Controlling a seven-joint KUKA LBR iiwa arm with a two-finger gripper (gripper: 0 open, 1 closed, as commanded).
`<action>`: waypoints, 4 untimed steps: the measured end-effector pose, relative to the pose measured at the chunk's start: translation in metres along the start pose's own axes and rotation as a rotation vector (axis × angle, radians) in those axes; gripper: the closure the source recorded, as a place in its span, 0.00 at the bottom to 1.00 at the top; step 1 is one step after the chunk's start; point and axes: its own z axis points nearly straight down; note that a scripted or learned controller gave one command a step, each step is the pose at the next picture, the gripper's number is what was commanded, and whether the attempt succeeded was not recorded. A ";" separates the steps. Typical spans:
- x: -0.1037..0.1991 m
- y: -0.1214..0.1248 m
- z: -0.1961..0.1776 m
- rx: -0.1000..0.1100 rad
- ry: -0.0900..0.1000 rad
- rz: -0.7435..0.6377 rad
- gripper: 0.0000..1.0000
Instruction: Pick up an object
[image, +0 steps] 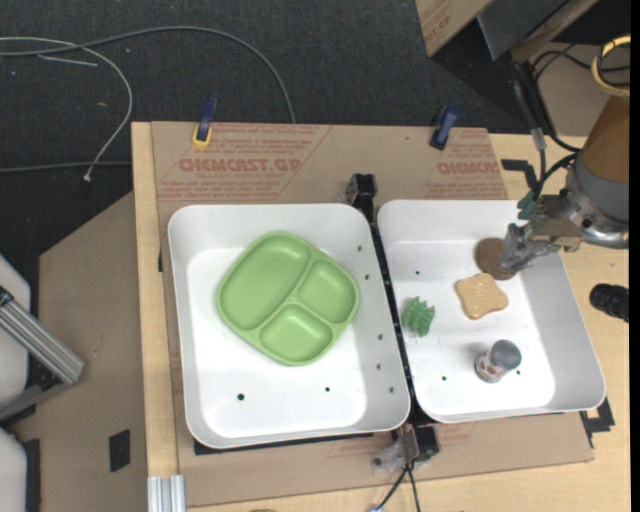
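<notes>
1. Tool (517, 243) low over right bin (570, 385), at its 1 o'clock; finger state impossible to tell.
2. Brown disc (488, 256) just beside tool, at 9 o'clock.
3. Tan toast (481, 296), green toy (418, 316), grey-red piece (496, 360) lying loose in same bin.
4. Green divided plate (288, 297) in left bin (205, 400).

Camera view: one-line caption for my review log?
Gripper over the right bin near a brown disc; green divided plate in the left bin.

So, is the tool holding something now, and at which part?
It cannot be told. The tool sits over a brown round thing in the right bin, but no hold is visible.
</notes>
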 end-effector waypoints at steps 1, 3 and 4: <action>0.048 0.019 0.017 0.006 0.002 0.001 1.00; 0.155 0.059 0.043 0.002 0.001 0.000 1.00; 0.197 0.073 0.041 0.002 0.002 0.001 1.00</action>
